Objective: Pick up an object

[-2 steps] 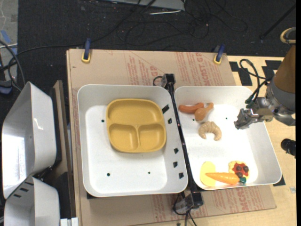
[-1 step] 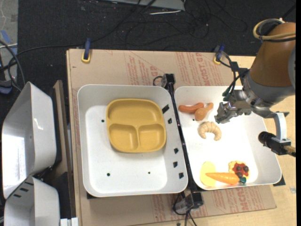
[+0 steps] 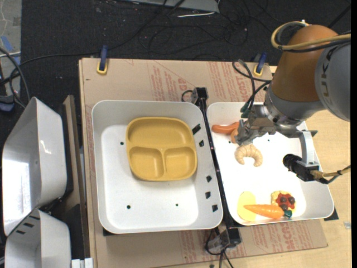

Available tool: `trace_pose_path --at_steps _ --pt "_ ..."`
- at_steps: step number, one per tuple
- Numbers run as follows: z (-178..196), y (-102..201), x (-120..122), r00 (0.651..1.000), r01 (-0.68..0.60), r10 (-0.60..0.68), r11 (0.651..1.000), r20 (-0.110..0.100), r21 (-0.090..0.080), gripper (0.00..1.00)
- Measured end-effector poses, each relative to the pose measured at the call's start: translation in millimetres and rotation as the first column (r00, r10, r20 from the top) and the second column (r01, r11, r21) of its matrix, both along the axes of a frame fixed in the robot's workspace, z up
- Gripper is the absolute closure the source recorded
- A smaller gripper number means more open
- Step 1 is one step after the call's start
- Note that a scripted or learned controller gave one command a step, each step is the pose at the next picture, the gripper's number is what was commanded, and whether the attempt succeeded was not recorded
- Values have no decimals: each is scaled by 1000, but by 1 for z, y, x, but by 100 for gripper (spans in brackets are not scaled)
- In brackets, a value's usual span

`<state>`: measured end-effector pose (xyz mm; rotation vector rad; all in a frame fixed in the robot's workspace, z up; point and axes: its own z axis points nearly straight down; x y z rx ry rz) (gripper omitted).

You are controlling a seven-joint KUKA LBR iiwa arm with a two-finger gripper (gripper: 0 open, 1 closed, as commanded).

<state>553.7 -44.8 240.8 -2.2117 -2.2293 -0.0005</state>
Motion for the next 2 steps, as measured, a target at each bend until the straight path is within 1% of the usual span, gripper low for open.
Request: trace_pose_path --at_steps 1,2 --pt "-4 43 25 1000 0 0 1000 2 0 100" --pt "-9 102 33 1000 -1 1 1000 2 0 100"
